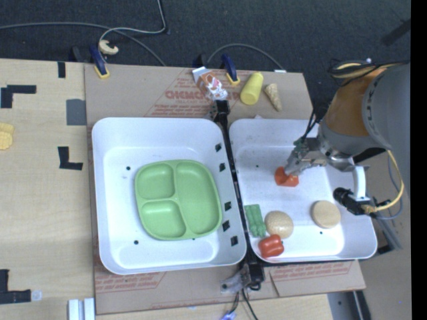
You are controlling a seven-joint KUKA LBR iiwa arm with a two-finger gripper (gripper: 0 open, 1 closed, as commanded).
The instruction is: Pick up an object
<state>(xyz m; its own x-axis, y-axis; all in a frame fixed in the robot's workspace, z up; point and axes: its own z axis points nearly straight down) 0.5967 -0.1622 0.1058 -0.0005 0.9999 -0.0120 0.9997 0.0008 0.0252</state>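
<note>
hovering gripper (292,171) over red piece (287,178), potatoes (279,223) nearby

A dark carpet (267,12) crossed by a thin cable (158,9) lies beyond a pale wooden bench (40,199) covered with brown cardboard (160,95).

2 white bins: left bin (107,179) w/ 1 green plate (177,199); right bin (353,242) w/ 2 red items (287,177) (271,246), 2 tan round items (279,223) (325,214), 1 green block (253,219). Behind bins: 1 yellow bottle (251,89), 1 cone (273,96).
</note>
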